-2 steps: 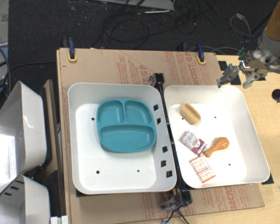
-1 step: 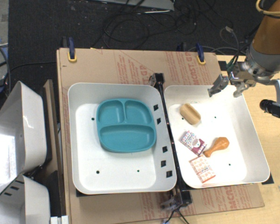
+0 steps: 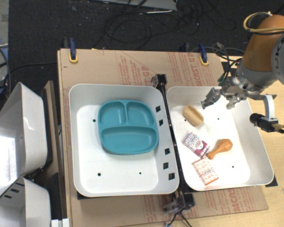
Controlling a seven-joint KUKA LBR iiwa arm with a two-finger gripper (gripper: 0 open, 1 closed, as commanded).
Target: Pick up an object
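Right bin point(image 3: 255, 141) — bread roll point(image 3: 193, 115), drumstick point(image 3: 219, 148), two pink-patterned packets point(image 3: 195, 143) point(image 3: 205, 170) — all lying flat

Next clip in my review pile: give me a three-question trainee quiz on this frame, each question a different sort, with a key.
1. True or false: the teal divided plate lies in the left bin.
2. Multiple choice: which item in the right bin lies nearest the end effector? A) the bread roll B) the drumstick C) the lower patterned packet
3. How many patterned packets lie in the right bin?

Key: 1. True. 2. A. 3. Two: the upper patterned packet lies beside the drumstick, the other nearer the bin's front edge.
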